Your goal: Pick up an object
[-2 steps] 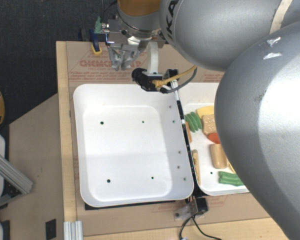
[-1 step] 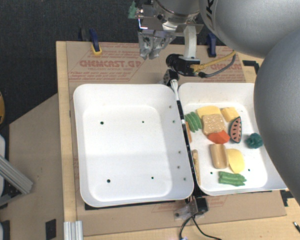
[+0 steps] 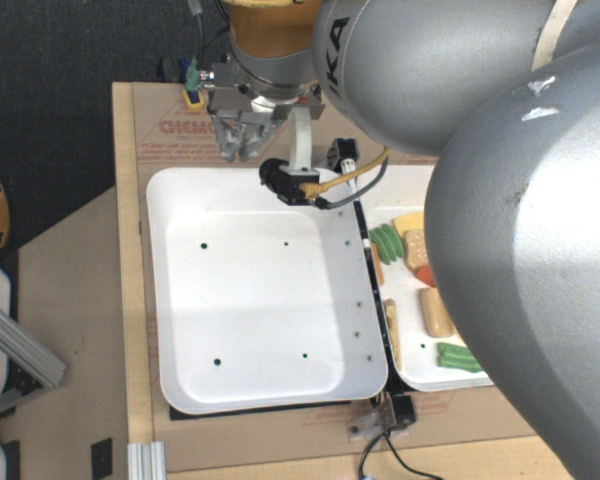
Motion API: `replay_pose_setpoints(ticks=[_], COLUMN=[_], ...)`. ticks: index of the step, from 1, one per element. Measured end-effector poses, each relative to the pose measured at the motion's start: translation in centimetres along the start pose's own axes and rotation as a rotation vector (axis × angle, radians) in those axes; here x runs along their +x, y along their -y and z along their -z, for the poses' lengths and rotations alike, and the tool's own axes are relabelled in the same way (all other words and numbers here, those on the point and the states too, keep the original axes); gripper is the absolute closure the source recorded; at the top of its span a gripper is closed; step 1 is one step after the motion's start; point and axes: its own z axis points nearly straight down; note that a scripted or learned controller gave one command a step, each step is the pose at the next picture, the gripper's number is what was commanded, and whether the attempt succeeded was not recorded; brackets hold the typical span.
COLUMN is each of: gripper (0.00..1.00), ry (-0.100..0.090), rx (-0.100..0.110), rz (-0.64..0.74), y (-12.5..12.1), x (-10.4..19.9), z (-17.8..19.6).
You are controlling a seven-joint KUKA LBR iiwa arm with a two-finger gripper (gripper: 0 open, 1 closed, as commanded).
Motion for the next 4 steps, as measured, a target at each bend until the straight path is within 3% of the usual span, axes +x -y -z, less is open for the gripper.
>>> replay_pose_setpoints(ticks=[3, 4], gripper=[1.0, 1.0], ry=[-0.001, 0.001], rx=[-0.015, -0.002], rz=[-0.002, -0.005], y=[-0.3, 6.4], x=[-0.2, -0.4], z=[3.6, 1.9])
